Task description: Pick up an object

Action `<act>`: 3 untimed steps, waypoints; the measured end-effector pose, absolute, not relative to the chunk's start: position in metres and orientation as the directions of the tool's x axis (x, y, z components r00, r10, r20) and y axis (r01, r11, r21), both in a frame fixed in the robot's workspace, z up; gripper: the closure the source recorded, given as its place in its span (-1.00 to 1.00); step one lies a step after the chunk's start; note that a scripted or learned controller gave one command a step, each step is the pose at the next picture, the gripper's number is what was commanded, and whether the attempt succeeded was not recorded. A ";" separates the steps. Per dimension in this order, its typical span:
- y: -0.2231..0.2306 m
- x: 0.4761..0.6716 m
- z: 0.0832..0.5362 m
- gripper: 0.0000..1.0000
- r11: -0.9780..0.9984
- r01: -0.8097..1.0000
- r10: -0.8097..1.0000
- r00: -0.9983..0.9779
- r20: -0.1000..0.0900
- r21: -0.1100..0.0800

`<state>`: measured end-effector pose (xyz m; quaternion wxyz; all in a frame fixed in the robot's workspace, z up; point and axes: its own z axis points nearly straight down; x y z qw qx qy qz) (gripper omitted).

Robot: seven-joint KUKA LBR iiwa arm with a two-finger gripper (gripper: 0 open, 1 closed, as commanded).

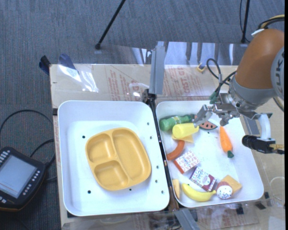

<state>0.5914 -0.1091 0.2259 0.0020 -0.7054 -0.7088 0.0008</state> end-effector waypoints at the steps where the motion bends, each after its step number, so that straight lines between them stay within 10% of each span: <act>1: -0.180 0.596 0.191 -1.00 -0.089 0.996 0.996 0.089 0.001 -0.007; 2: -0.200 0.601 0.102 -1.00 -0.135 0.991 0.991 0.135 0.000 0.007; 3: -0.200 0.598 0.107 1.00 -0.138 0.990 0.990 0.138 0.003 -0.003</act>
